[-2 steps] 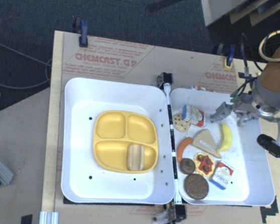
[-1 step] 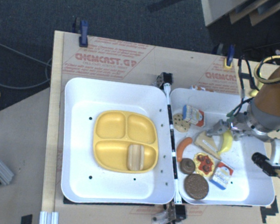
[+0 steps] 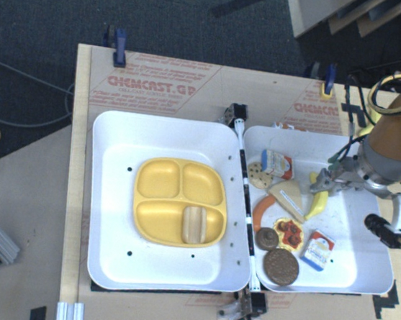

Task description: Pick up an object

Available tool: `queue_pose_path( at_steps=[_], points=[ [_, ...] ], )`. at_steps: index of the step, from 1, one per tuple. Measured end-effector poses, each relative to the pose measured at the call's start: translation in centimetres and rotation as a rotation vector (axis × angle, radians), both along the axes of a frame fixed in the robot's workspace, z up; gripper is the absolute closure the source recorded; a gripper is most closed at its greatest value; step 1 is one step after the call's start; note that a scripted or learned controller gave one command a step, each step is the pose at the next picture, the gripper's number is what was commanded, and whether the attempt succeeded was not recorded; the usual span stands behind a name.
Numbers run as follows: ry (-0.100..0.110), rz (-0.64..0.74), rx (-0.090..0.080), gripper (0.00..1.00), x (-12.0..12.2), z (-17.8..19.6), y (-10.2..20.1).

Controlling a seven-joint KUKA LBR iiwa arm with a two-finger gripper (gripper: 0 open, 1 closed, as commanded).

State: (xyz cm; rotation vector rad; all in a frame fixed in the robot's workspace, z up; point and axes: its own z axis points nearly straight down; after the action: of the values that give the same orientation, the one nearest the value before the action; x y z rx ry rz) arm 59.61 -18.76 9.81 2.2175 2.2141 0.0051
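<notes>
My gripper [image 3: 326,181] hangs low in the upper right part of the right bin [image 3: 378,275], at the end of the grey arm with the orange band. Directly below it lies a yellow banana [image 3: 317,205], whose upper end is at or under the gripper tip. I cannot see whether they touch. Close by in the same bin are a pale wedge [image 3: 290,197], a red sausage [image 3: 261,211], a speckled cookie [image 3: 257,173] and a small printed packet [image 3: 278,164].
Lower in the right bin lie a pizza slice [image 3: 290,232], a small brown disc [image 3: 268,238], a larger brown disc [image 3: 281,266] and a red-white carton [image 3: 318,250]. The left bin [image 3: 108,202] holds a yellow divided plate [image 3: 161,187] with a bread piece [image 3: 194,224].
</notes>
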Motion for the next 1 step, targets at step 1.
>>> queue_pose_path(
  at_steps=[1],
  points=[
    [0.003, 0.008, 0.003, 1.0, -0.07, -1.14, 7.91]
  ],
)
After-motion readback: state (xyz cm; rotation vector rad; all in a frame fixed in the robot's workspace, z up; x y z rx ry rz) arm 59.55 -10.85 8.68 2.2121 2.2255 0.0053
